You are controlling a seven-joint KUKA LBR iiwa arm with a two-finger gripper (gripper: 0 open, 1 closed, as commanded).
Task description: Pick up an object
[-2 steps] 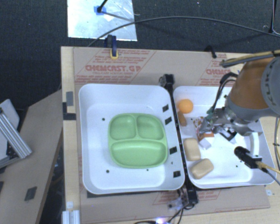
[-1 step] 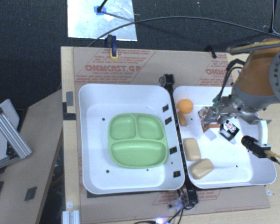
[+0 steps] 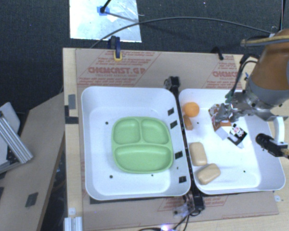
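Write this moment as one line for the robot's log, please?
arm: over right bin | gripper: low, near orange ball | grip: unclear | also there: two tan blocks | left bin: green divided plate

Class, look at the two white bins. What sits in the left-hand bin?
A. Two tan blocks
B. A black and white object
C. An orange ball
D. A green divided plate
D: the green divided plate lies alone in the left bin.
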